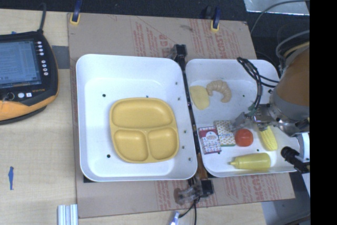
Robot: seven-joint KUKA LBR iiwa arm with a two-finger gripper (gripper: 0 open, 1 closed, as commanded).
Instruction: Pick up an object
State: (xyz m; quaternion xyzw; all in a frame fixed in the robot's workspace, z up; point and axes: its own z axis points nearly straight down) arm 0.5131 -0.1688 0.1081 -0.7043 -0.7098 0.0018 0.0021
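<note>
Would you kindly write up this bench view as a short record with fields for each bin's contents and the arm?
left bin: yellow three-compartment plastic tray
right bin: pale yellow round slice, beige croissant-shaped piece, two small printed cartons, red tomato, yellow corn cob, yellow squeeze bottle
arm: over the right bin's right side
outside bins: orange-edged tablet pendant, at left

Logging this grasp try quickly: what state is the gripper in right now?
Gripper: low in the right white bin, beside the red round tomato-like toy; open or closed cannot be told.
</note>
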